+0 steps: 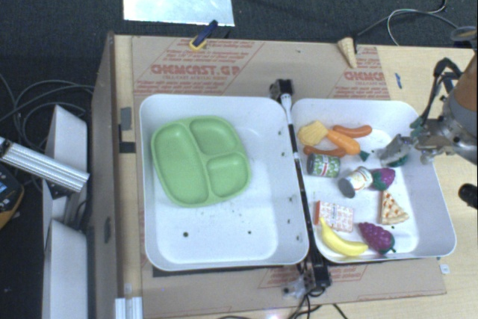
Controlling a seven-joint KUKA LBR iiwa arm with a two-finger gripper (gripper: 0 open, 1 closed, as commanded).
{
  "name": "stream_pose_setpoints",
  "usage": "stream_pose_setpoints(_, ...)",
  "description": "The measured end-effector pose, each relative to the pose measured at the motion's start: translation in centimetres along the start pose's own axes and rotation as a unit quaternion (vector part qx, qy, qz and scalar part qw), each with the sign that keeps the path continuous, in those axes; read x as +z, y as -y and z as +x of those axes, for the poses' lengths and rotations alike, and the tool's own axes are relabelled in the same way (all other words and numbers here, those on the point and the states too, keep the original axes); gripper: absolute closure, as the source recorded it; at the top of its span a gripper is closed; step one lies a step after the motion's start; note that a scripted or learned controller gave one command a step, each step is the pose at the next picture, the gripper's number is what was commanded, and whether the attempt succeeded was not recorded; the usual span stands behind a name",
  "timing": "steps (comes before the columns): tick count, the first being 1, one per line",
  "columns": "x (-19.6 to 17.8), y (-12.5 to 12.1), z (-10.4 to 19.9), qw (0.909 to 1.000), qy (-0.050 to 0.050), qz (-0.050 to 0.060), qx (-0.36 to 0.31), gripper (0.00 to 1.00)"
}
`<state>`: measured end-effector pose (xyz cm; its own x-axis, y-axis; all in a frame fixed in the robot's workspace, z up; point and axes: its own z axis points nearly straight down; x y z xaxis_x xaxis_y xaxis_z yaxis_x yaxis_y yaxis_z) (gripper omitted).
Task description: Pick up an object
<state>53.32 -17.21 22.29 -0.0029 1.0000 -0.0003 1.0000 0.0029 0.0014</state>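
Observation:
The right bin (429,194) holds several toy foods: a yellow chip (313,133), a carrot (343,140), a sausage (352,130), a green-labelled can (323,164), a small tin (358,180), a purple beet (384,177), a pizza slice (392,209), a cracker pack (334,215), a banana (342,242) and purple grapes (376,236). My gripper (394,150) reaches in from the right, low over the bin's upper right area, just above the beet and right of the carrot. Nothing shows between its fingers.
The left bin (172,243) carries a green divided tray (200,159). A black divider clip (282,90) sits at the top between the bins. Cardboard lies under both bins. Cables trail off the bench at right.

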Motion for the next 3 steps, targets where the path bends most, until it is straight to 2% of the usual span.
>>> stream_pose_setpoints(1, 11.0, -2.5, 2.6, 1.0000, 0.000, 0.000, 0.000, 0.00)
stream_pose_setpoints(2, 13.9, 0.9, 4.3, 1.0000, 0.000, 0.000, 0.001, 0.00)
stream_pose_setpoints(3, 12.7, 0.7, 4.2, 1.0000, 0.000, -0.001, 0.000, 1.00)
